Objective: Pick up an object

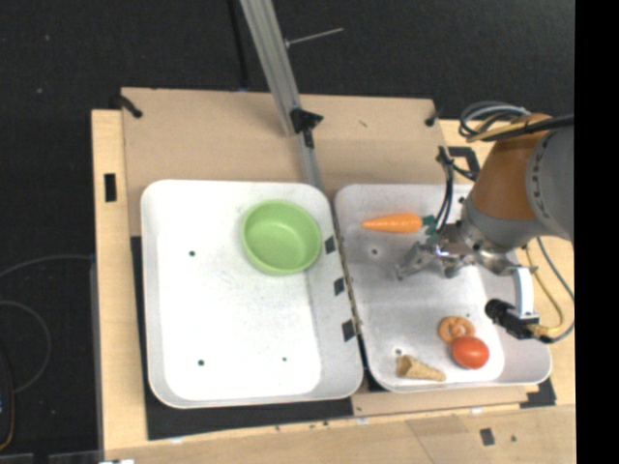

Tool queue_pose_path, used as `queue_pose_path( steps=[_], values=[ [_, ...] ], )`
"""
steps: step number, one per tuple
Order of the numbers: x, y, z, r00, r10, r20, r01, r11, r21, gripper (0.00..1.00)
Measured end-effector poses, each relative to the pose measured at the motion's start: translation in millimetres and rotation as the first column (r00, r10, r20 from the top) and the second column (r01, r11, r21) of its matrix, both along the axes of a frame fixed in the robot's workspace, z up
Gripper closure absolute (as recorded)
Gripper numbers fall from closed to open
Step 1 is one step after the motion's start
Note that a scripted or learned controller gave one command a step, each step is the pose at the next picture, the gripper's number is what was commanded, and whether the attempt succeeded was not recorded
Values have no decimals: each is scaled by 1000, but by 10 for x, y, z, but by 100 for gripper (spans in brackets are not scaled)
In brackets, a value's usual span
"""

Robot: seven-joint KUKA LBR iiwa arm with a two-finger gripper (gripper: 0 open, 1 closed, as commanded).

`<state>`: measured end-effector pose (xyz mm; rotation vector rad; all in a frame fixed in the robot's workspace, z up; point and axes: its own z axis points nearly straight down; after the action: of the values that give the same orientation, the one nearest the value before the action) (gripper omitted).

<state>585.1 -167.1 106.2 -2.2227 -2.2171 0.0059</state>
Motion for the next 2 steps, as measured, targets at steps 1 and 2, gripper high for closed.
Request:
queue_pose_path(
  steps=[1, 2],
  values=[
    [15, -12, 139, 1000, -6, 7, 6, 1000, 0, 100],
    [-19, -28, 555, 1000, -5, 6, 5, 1000, 0, 100]
  ],
)
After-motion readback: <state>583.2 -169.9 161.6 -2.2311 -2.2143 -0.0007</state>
